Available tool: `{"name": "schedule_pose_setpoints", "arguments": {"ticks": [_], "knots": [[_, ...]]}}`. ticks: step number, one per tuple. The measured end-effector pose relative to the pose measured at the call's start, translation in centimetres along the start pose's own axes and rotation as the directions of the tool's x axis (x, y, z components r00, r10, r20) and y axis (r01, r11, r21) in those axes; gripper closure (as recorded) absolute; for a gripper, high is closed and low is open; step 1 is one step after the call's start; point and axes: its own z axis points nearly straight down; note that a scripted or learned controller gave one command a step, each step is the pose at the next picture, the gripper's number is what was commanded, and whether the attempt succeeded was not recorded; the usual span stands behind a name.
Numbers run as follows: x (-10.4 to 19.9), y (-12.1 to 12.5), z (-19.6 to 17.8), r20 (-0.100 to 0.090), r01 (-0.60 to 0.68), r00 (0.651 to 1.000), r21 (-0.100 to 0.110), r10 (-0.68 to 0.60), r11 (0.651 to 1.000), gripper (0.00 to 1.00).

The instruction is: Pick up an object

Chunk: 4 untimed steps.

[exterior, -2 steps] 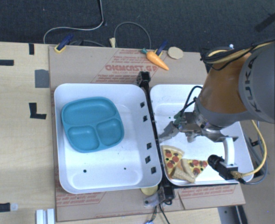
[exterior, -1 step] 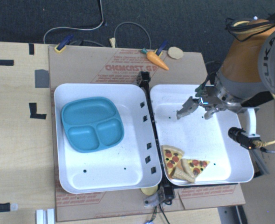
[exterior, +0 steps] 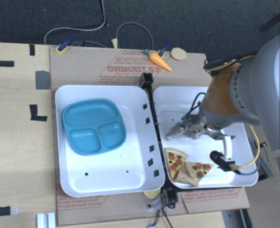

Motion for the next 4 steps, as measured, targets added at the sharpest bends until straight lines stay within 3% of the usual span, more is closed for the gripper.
{"name": "schedule_pose_setpoints", "arguments": {"ticks": [1, 2, 3, 4], "knots": [[-7.4, 2.4, -7.5, 0.0, -0.001, 1.0, -0.002, 0.001, 1.0, 0.0], [-3.9, 0.3, -0.4, 0.0, 0.003, 1.0, 0.001, -0.003, 1.0, 0.0], [-8.6, 1.8, -0.8, -0.007, 0.003, 1.0, 0.0, -0.003, 1.0, 0.0], [-4.9, 1.8, -0.8, -0.001, 0.005, 1.0, -0.002, -0.005, 1.0, 0.0]]}}
